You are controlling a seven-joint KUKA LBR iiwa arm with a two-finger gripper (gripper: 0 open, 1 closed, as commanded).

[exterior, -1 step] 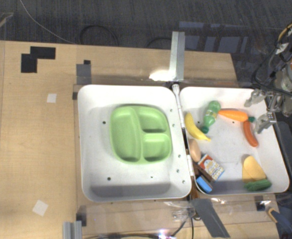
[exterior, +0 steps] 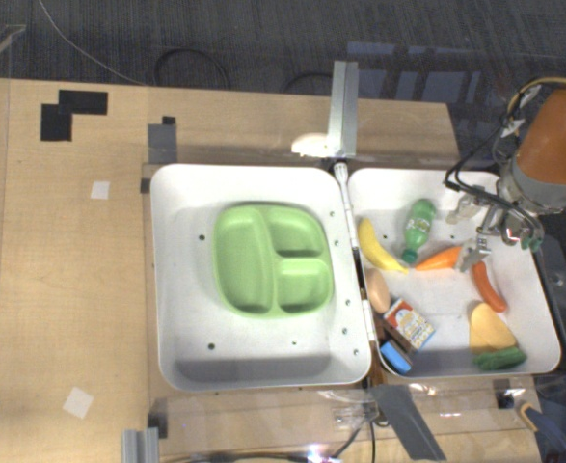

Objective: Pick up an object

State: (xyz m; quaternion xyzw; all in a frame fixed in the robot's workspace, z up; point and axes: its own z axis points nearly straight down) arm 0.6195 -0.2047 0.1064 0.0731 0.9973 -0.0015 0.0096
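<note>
- Light green divided tray [exterior: 271, 258] in the white left bin [exterior: 181, 355]
- Yellow banana [exterior: 377, 249], green bottle [exterior: 418, 224], orange carrot [exterior: 440, 258] in the white right bin [exterior: 543, 340]
- Orange band [exterior: 557, 148] on the grey arm

Left bin [exterior: 181, 258]: green tray [exterior: 271, 258] fills the middle; bare floor all round it.
Right bin [exterior: 551, 326]: crowded. Banana [exterior: 377, 249], bottle [exterior: 417, 227] and carrot [exterior: 439, 258] lie close together at the back-left; sausage [exterior: 488, 287] just right of them. Carton [exterior: 409, 325] and yellow wedge [exterior: 490, 330] sit near the front. Open floor between carton and wedge.
</note>
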